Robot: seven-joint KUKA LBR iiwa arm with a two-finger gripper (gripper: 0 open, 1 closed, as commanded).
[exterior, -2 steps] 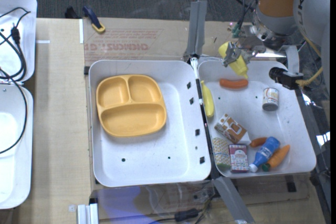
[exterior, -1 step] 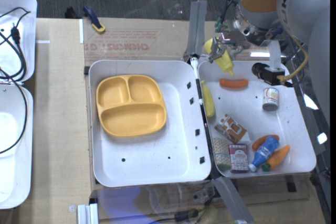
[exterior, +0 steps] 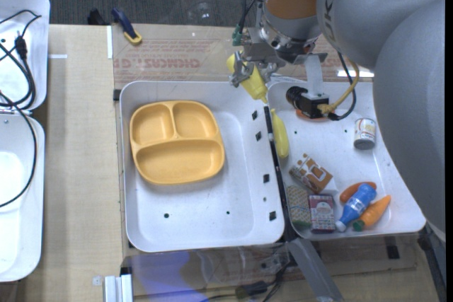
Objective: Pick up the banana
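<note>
Oddly, the gripper (exterior: 249, 74) pinches a yellow banana (exterior: 253, 85), its upper end hidden by the fingers

You see a yellow banana (exterior: 252, 83) at the gripper (exterior: 247, 74), an orange-yellow plate (exterior: 177, 141) lower left of it, white bins (exterior: 205, 237).

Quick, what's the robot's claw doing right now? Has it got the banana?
Gripper: closed on the banana, holding its top end up above the bins' back edge.
</note>
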